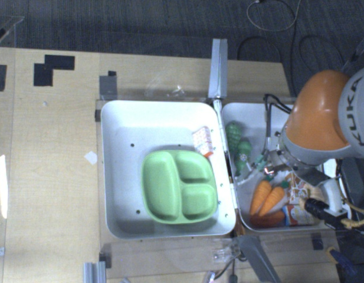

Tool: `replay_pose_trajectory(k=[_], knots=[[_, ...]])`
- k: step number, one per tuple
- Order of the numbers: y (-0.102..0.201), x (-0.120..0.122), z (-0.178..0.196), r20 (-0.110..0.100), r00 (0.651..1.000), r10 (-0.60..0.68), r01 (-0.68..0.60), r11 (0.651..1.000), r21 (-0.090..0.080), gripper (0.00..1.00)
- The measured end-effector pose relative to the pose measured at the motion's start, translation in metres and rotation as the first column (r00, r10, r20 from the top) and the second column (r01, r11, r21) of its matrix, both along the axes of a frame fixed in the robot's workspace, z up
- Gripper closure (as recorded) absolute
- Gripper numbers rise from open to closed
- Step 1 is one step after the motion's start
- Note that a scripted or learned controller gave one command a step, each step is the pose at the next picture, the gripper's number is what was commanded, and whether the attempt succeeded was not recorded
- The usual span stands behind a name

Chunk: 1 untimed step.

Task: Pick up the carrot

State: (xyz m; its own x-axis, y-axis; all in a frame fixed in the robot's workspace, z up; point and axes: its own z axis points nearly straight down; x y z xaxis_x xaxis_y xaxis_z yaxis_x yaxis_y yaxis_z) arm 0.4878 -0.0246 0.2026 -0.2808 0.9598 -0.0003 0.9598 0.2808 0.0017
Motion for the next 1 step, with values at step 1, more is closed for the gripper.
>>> replay_pose_trajectory(k=[1], knots=[[-0.0267,0.0002,-0.0191,0.001,0.933,0.359,-0.359,0.933,-0.001,0.0]])
